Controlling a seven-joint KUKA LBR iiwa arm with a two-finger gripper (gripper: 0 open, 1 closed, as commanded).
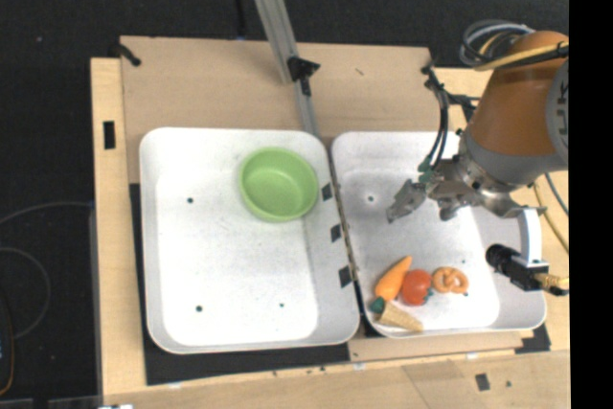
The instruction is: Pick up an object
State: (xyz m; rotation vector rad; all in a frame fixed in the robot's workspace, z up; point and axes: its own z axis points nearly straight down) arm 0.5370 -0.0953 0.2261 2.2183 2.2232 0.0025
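Note:
My gripper hovers over the middle of the right bin. Its two fingers are spread apart, open, with nothing between them. Below it, near the bin's front edge, lie an orange carrot, a red tomato, a small orange ring-shaped pastry and a pale cone. These four sit close together, the carrot touching the tomato. The gripper is a short way behind them and touches none of them.
A green bowl stands in the back right part of the left bin. A grey metal post slants up from behind the divide between the bins. The arm's orange band looms over the right bin's back right corner.

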